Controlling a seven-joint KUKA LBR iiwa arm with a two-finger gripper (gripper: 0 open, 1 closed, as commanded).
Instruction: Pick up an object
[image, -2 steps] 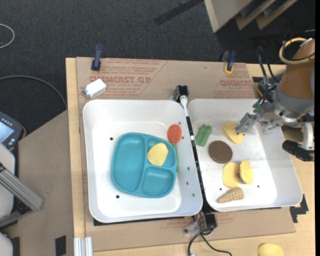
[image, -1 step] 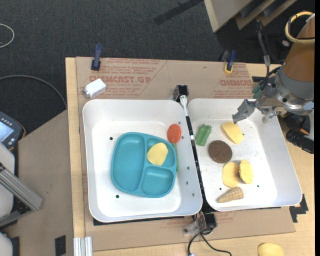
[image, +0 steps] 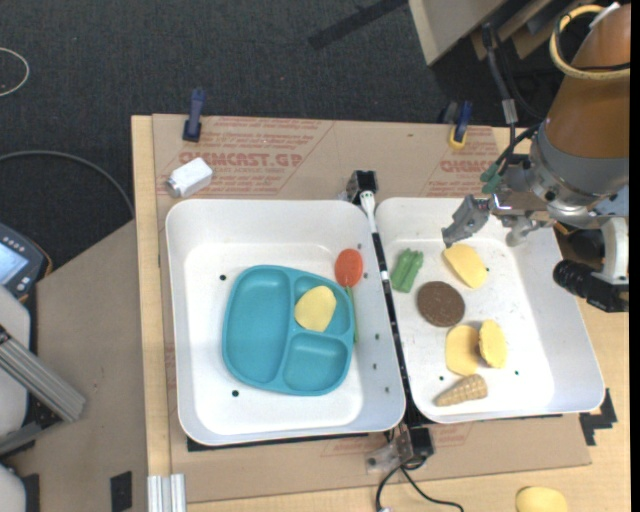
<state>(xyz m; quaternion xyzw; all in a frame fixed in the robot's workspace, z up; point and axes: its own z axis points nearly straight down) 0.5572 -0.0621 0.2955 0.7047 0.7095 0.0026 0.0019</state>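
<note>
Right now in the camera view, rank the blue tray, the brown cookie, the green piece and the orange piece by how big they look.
1. Blue tray, by far the largest.
2. Brown cookie.
3. Green piece and orange piece look about alike; I won't rank them.

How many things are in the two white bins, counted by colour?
Yellow: 4
Blue tray: 1
Orange-red: 1
Green: 1
Brown: 1
Tan cone: 1
Total: 9
</note>
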